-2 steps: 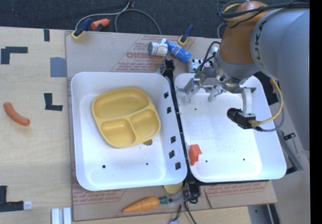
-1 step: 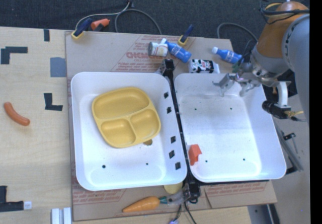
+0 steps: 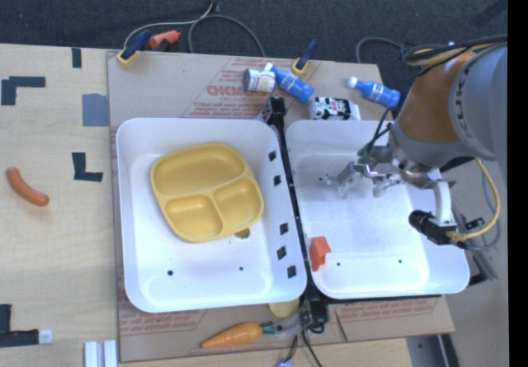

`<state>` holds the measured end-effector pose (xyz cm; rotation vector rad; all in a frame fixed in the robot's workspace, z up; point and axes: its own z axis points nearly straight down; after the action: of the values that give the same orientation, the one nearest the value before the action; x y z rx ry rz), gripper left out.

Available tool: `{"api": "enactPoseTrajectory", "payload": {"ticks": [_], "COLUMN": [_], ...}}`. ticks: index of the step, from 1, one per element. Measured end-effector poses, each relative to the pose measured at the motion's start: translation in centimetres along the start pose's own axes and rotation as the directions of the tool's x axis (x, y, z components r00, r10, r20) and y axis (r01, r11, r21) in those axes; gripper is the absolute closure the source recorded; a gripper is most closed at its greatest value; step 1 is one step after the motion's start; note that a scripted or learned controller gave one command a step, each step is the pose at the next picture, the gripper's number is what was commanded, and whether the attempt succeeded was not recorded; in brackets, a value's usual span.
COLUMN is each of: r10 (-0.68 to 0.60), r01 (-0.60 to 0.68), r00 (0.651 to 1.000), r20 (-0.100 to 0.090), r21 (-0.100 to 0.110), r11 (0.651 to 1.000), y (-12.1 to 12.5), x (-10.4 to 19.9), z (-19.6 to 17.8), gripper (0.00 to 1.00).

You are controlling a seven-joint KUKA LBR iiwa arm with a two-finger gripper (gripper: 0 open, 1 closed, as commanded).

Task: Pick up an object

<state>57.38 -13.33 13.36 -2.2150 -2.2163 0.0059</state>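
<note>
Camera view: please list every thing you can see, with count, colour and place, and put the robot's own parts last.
bins: 2, white, side by side on the bench
divided plate: 1, yellow, in the left bin
block: 1, orange, at the right bin's left wall
carrot: 1, orange, on the board in front of the left bin
sausage: 1, orange-red, on the wooden bench far left
bottles: 2, blue with white caps, on the board behind the bins
clamp: 1, yellow, blue and orange, at the board's back left corner
arm: 1, grey with an orange band, reaching in from the right
gripper: 1, metal, over the right bin
</note>
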Motion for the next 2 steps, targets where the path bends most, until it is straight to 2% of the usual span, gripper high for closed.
{"api": "enactPoseTrajectory", "payload": {"ticks": [1, 2], "r10": [-0.002, -0.002], "r01": [0.002, 0.002], "r00": [1.0, 1.0], "r20": [0.007, 0.004], "r21": [-0.008, -0.013], "r11": [1.0, 1.0], "y": [2.2, 8.1], "x": [4.0, 1.2], "z": [4.9, 4.7], "gripper": [0.0, 0.0]}}
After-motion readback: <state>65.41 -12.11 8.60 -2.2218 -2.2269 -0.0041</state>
